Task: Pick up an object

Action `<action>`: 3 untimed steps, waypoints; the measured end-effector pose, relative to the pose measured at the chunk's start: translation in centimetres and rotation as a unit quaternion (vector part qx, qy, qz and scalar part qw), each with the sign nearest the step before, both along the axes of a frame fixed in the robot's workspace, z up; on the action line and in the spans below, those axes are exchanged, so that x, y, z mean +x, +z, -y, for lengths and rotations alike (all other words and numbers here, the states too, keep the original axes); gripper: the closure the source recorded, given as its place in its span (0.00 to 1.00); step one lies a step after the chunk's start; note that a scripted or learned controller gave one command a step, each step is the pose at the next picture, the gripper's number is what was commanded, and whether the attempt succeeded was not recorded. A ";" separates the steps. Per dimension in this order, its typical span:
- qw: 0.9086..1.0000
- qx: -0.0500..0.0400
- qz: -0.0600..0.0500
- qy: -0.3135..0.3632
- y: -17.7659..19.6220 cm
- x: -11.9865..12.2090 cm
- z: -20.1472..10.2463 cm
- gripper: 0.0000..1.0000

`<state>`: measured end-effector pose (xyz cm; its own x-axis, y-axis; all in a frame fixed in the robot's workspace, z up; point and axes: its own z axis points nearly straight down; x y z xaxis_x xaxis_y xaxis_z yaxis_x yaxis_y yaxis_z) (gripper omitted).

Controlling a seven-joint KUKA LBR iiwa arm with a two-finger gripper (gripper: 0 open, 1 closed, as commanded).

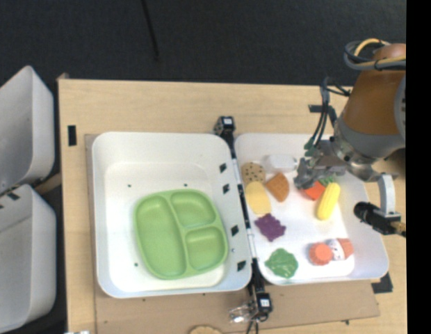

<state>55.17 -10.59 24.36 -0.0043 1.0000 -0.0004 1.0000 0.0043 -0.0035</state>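
Observation:
The right bin (368, 256) holds several toy foods: a brown cookie (252, 172), an orange bread piece (277, 186), a yellow lemon-like piece (258, 198), purple grapes (270, 226), green broccoli (281, 263), a yellow corn cob (328, 200), a red piece (312, 190) and an orange-and-white bottle (330, 251). My gripper (310, 176) hangs low over the red piece, just left of the corn cob. The gripper body hides most of the red piece.
The left bin (111, 186) contains a green divided plate (179, 233). A black clip (224, 124) sits at the top of the divider between the bins. The arm's orange band and grey wrist (372, 117) loom over the right bin's far right corner.

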 end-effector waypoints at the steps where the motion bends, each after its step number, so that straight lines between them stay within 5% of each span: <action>1: 1.000 0.001 0.000 0.001 0.5 -3.1 -4.5 1.00; 3: 1.000 0.000 0.002 -0.002 0.1 -4.2 -4.0 1.00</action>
<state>50.97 -6.54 24.46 -0.0002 1.0000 -0.0010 1.0000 0.0002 0.0000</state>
